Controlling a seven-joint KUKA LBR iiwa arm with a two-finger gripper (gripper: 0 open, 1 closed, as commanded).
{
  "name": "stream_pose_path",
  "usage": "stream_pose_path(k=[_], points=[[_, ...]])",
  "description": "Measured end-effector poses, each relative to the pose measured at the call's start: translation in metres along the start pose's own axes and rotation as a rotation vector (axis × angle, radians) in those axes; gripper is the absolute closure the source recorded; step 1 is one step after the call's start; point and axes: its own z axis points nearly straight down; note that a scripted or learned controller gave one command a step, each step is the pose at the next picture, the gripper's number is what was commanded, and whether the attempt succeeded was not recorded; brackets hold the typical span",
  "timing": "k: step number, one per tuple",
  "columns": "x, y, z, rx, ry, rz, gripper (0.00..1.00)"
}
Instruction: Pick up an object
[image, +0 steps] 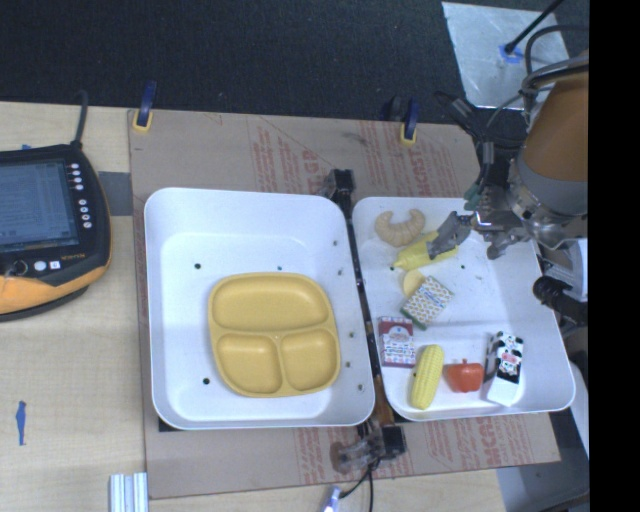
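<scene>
**Arm Over the Toy Food Bin**

Near the front of the right bin (545, 400) lay a bumpy corn cob (427, 376), a red tomato (462, 376) and a milk carton (506, 368). Farther back, the gripper (447, 235) hung over a smooth yellow banana (422, 257), its dark jaws touching it; how wide they stood was unclear. A curved croissant (399, 226) lay just beyond.

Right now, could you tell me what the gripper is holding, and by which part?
It cannot be told: the gripper is low over the banana, but no object shows between its fingers.
</scene>
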Motion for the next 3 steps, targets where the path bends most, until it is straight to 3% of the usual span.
stream_pose_path(k=[1,2,3], points=[[-0.005,0.034,0.119,0.003,-0.001,-0.001,0.0],[0.003,0.079,0.162,0.029,0.003,0.006,0.0],[0.004,0.079,0.162,0.03,0.002,0.006,0.0]])
